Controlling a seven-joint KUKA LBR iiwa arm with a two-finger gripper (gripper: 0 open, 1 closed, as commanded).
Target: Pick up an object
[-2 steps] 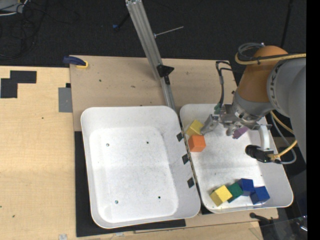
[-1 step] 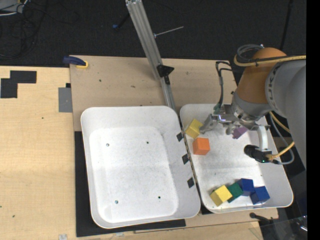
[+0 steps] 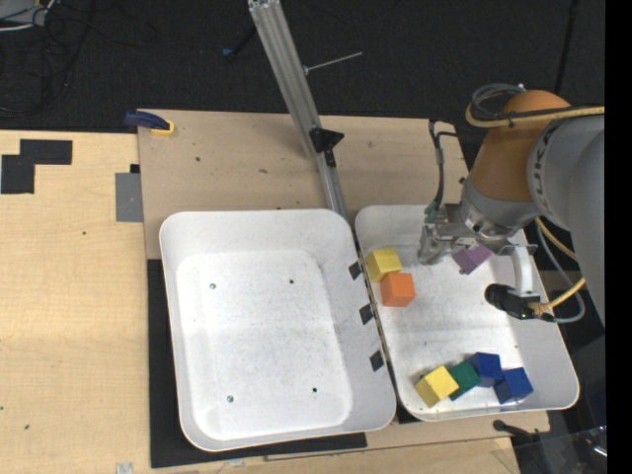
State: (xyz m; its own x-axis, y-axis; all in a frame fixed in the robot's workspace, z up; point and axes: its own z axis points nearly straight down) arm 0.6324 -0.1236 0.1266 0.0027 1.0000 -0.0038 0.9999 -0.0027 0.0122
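Gripper (image 3: 441, 248): you are seeing it hanging over the right bin (image 3: 559, 358); whether it is clenched or released, you cannot tell (the fingers are blurring together).
Purple block (image 3: 473, 257): lying just beside the gripper, partly hidden by the wrist.
Yellow cube (image 3: 384, 263): touching the orange cube (image 3: 397, 288), near the bin's left wall.

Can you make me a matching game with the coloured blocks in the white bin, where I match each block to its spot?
Blocks:
1. orange block
2. purple block
3. green block

Spots:
A. beside the gripper
B. in the cluster near the right bin's front edge, between a yellow and a blue block
C. touching the yellow block by the bin's left wall

Pairs: 1-C, 2-A, 3-B
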